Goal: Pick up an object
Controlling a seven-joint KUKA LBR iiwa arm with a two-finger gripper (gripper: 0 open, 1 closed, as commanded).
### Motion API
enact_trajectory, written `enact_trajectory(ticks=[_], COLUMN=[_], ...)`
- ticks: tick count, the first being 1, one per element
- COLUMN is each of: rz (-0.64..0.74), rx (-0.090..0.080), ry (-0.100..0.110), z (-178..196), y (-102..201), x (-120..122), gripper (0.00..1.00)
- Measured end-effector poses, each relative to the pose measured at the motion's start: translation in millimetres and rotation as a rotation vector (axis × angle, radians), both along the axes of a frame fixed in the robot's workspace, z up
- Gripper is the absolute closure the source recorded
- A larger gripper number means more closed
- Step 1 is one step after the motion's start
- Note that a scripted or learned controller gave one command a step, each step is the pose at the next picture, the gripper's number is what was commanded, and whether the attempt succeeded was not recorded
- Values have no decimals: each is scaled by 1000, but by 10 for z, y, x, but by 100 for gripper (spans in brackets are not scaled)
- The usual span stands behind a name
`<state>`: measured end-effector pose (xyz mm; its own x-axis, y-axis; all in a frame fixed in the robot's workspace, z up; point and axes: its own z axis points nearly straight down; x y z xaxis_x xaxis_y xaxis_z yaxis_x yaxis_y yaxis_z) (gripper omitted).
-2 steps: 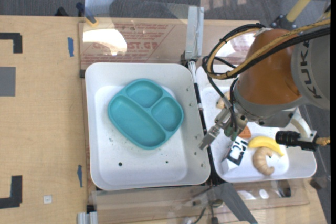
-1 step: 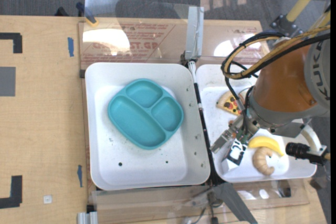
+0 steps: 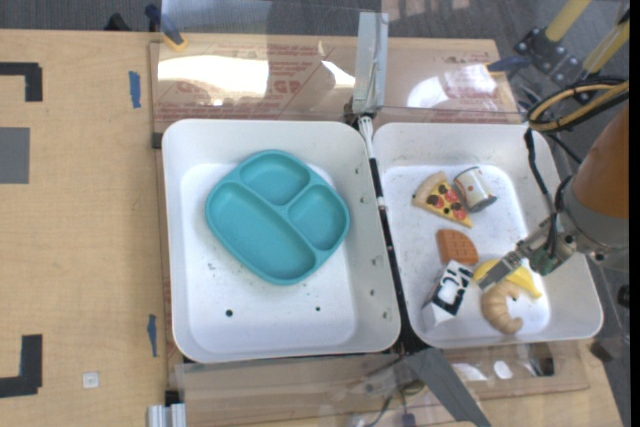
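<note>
Grey arm (image 3: 600, 215), orange band, seemingly dark cable loops.

A teal divided plate (image 3: 278, 229) is seen lying in the left white bin (image 3: 190, 315). Both bins are carried by a wooden tabletop (image 3: 75, 215) marked with black tape (image 3: 22, 80) and blue tape (image 3: 134, 88).

Robot test bench in a lab

A plywood benchtop (image 3: 80, 245) marked with black tape, two white bins (image 3: 190, 315) fenced by clear plastic sheets (image 3: 260, 55), grey carpet and loose cabling (image 3: 570, 100) are seen.
</note>
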<state>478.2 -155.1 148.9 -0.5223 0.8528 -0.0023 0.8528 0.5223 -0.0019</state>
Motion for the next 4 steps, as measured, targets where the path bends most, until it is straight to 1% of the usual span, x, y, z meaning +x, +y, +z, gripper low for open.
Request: enact_trajectory(ticks=[1,2,3,4], rz=[-287,-404,-392,-612], rx=[0,3,19,3], ry=[-33,-44,-51,-10], z=[-345,-404,-264,1445], y=[286,372,468,182], x=[102,132,186,412], gripper=[0,0,100,100])
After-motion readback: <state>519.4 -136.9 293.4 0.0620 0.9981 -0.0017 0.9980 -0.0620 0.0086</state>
